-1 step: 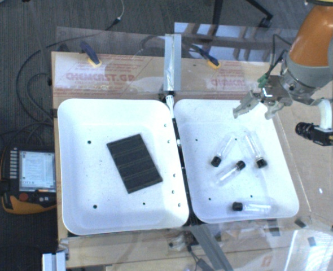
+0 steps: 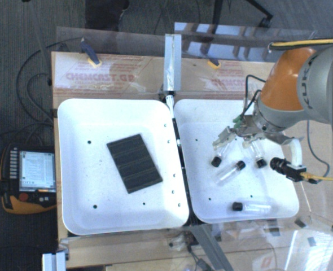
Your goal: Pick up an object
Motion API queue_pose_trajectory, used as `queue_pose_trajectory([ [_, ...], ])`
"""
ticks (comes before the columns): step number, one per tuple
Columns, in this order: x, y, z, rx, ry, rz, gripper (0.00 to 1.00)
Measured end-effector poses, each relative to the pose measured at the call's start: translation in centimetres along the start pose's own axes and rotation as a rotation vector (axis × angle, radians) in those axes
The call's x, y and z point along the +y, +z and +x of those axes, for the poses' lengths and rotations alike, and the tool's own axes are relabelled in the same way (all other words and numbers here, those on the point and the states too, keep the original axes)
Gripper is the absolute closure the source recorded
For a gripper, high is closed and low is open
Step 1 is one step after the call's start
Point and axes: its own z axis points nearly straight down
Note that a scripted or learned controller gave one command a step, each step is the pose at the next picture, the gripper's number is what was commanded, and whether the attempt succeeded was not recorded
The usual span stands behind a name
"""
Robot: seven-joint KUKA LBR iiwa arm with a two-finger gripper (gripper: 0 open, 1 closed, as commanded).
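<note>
The claw [image 2: 238,141] is seen low over the right bin [image 2: 200,193], in its upper middle part, with its two fingers spread apart and nothing between them. One finger [image 2: 223,136] points toward the left of the view, the other [image 2: 254,146] toward the bottom. Just beside the fingers, three small clear vials with black caps are found on the bin floor: one vial [image 2: 220,153] below the left finger, its cap at the lower end; a second vial [image 2: 231,172] lying aslant a little lower, its cap at the upper right; a third vial [image 2: 258,155] under the lower finger, its cap downward. Whether any of them is touched by the fingers cannot be told. A fourth vial [image 2: 250,207] is laid flat near the bin's front edge, well apart from the claw, its cap to the left. Above the claw the grey arm [image 2: 319,89] with its orange band [image 2: 285,81] is seen reaching in from the right. In the left bin [image 2: 76,208] a dark ribbed rectangular pad [image 2: 134,163] lies aslant near the middle. Both bins are borne side by side on the bench [image 2: 110,78]. On the floor to the left of the bench a handheld control pendant [image 2: 30,178] with a lit screen is set down
</note>
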Motion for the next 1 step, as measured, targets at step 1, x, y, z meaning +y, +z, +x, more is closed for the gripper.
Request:
queue_pose_trajectory([
  [1, 0.37, 5.41, -2.05, -0.004, -0.038, -0.013, 0.00],
])
